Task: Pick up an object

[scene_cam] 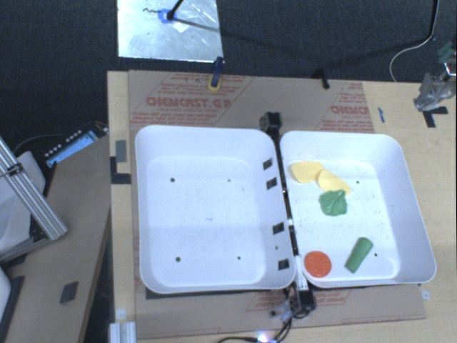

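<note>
Hanging at the right edge of the scene, above the bench's far right corner, the grey metal gripper [434, 91] sits well apart from both bins; how far it stands open cannot be told from this angle, and nothing can be seen in its hold. A thin white cable [413, 46] loops over the dark floor just above it.

Down and to the left, the right bin [416, 216] holds all five loose objects. A pale yellow piece [305, 171] lies near the bin's upper left corner, with a second yellow piece [333, 183] touching it lower right. A green leafy piece [333, 204] lies just below that one, touching or slightly overlapping it. A green cylinder [358, 254] lies tilted toward the bin's near edge, and an orange-red disc [318, 264] rests in the near left corner, near the cylinder but apart from it.

The left bin [207, 131] adjoins the right one, and a row of small black clips [271, 184] runs down the seam between them. Both bins rest on a cardboard sheet [186, 100] printed in red with "CHEMCAST". A yellow-and-blue clamp [215, 76] sits at its far edge, and a silver foil square [168, 18] lies on the floor beyond. An aluminium rail [27, 195] slants across the far left.
</note>
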You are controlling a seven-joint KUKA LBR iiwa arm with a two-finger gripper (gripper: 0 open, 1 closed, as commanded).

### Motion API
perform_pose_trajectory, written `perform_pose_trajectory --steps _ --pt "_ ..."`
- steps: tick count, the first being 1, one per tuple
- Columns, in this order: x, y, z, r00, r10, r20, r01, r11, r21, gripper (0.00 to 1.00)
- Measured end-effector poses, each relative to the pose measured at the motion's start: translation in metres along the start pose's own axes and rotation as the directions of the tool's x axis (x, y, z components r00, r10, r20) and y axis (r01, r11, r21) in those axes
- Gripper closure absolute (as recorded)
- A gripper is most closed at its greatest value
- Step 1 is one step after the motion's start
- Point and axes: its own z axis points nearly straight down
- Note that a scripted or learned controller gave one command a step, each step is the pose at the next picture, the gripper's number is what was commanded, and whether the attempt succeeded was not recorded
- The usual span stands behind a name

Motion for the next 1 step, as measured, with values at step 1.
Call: perform_pose_trajectory --steps 1 --pt "-0.0150 0.0485 -0.0179 1.000 -0.001 -0.002 0.001 1.000 0.001 1.00"
